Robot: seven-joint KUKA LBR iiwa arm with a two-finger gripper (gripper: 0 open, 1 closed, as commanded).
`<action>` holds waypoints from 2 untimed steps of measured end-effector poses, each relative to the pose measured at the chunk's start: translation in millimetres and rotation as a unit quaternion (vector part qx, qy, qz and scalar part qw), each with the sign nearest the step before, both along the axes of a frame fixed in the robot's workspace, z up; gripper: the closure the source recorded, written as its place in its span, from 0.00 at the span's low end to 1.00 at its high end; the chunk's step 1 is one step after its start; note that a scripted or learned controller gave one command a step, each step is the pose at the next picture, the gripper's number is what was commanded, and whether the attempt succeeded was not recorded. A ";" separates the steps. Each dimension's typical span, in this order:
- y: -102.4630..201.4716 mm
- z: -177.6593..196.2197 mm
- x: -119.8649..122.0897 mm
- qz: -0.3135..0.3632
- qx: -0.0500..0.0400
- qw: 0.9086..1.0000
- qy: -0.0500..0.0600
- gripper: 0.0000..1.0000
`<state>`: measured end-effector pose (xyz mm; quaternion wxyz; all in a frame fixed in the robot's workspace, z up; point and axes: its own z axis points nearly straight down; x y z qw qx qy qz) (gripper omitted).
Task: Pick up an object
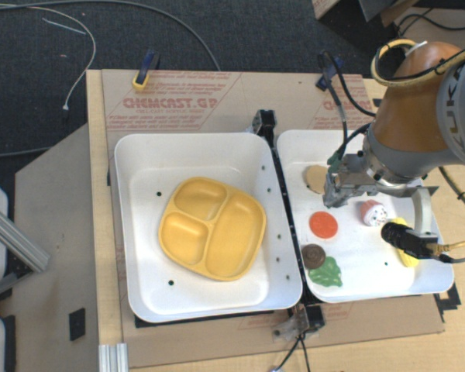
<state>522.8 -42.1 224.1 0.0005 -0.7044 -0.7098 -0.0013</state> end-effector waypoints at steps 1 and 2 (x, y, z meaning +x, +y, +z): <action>57.7 -7.7 19.9 0.000 0.000 1.000 0.000 1.00; 114.0 -6.7 49.6 0.000 0.000 1.000 -0.001 1.00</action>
